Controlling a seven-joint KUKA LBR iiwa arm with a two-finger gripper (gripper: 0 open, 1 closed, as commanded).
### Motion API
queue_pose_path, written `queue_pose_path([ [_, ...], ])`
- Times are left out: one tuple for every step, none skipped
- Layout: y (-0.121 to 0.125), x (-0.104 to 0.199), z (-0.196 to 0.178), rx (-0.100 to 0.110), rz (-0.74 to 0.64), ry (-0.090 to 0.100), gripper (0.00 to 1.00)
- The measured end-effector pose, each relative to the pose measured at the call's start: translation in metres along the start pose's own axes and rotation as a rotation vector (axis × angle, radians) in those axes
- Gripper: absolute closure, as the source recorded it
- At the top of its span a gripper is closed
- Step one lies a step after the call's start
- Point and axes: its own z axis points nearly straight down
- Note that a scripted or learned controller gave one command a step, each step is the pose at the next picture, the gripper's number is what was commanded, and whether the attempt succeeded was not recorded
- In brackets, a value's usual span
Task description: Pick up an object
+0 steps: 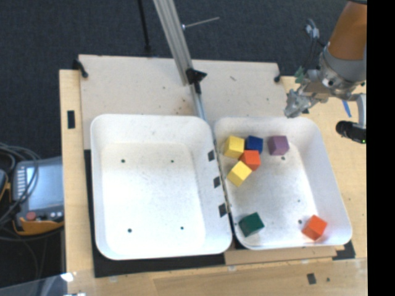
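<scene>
Grey gripper [296, 106] hovering above far right corner of right bin [330, 184], fingers too blurred to tell open or closed. Inside: two yellow cubes [234, 147], blue cube [253, 143], orange cube [250, 159] clustered far left; purple cube [278, 145] nearby; green cube [250, 224] and another orange cube [315, 227] near edge. Left bin [154, 187] alongside. No readable writing.

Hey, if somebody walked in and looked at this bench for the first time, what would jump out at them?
Most likely the bright blocks in the right bin: a huddle of two yellow, a blue, an orange and a purple block near its far edge, with a green block and another orange block along the near edge. Next, the claw hanging over that bin's far right corner, above the rim.
</scene>
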Motion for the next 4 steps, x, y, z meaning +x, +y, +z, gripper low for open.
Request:
queue_pose_path([
  [0.001, 0.0, -0.027, 0.002, -0.002, 0.002, 1.0],
  [-0.01, 0.056, -0.031, 0.005, -0.005, 0.003, 1.0],
  [-0.023, 0.104, -0.013, 0.009, -0.004, 0.001, 1.0],
  [-0.032, 0.155, -0.018, 0.007, -0.006, 0.003, 1.0],
])
